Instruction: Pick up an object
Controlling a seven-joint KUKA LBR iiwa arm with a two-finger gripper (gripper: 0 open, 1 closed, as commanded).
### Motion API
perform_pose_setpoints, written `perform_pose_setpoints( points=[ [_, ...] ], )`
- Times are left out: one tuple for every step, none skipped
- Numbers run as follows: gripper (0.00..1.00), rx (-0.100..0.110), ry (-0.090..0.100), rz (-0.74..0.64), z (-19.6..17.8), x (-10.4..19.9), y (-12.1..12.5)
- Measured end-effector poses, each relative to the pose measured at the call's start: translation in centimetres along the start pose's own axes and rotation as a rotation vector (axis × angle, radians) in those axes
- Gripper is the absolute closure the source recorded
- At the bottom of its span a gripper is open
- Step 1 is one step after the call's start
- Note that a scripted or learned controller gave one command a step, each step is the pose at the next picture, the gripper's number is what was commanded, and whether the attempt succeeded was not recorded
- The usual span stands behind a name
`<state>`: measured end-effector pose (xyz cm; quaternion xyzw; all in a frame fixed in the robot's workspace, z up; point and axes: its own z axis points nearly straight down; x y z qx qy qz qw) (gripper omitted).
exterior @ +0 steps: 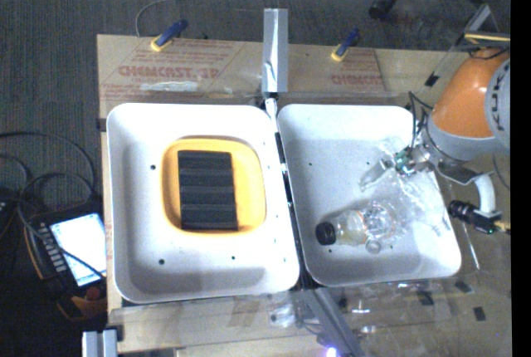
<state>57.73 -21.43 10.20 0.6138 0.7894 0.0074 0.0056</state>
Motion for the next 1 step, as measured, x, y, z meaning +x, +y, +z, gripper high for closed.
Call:
perform_pose_setpoints(
  points=[
    [1.0,0.018,-0.002,0.062,-7.04,2.83,2.19]
  ],
)
